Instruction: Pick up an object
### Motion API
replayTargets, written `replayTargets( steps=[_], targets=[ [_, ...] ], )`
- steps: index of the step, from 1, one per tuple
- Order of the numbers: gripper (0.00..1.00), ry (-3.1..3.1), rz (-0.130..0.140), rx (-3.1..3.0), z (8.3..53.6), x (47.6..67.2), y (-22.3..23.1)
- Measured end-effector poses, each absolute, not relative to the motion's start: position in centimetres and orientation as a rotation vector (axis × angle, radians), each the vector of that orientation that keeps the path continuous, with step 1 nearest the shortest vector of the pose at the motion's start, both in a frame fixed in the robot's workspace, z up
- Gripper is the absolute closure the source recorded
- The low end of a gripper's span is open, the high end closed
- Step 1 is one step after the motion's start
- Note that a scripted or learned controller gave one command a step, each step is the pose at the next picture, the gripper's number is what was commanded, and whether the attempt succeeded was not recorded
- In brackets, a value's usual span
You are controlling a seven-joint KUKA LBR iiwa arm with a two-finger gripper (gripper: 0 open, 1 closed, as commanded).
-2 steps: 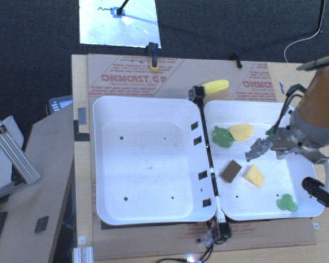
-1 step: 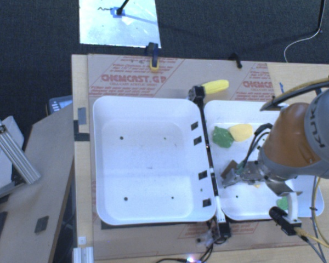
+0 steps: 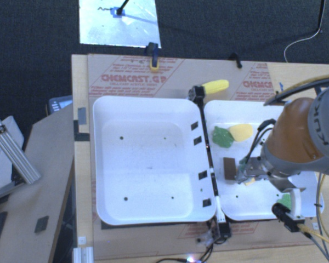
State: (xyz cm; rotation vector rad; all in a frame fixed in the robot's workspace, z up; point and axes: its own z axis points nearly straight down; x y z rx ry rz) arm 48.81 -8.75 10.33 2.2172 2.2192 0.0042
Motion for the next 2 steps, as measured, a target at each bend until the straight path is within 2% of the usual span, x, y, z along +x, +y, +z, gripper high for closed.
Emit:
replayTargets(
  steps=[1, 2],
  targets=[
    [1.0, 2.231, 0.024, 2.195, 19.1, 60.0, 0.5],
    [1.0, 2.225, 0.019, 2.206, 31.4, 56.6, 2.8]
  ],
)
